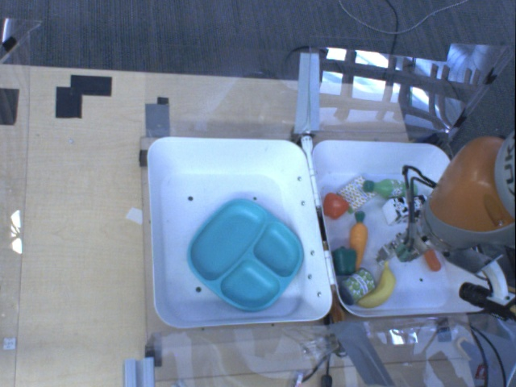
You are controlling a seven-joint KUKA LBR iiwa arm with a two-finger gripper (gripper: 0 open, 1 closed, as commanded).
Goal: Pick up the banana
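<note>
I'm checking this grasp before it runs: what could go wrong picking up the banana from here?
1. The banana lies against a round green-and-white item near the front wall of the right bin, so the fingers may catch the neighbour or the wall.
2. The gripper sits up and to the right of the banana, near a small orange piece, and could nudge it on the way.

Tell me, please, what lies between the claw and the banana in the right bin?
In the camera view, only bare white bin floor lies between the claw and the banana; the gap is short, and the carrot sits off to the side.
</note>
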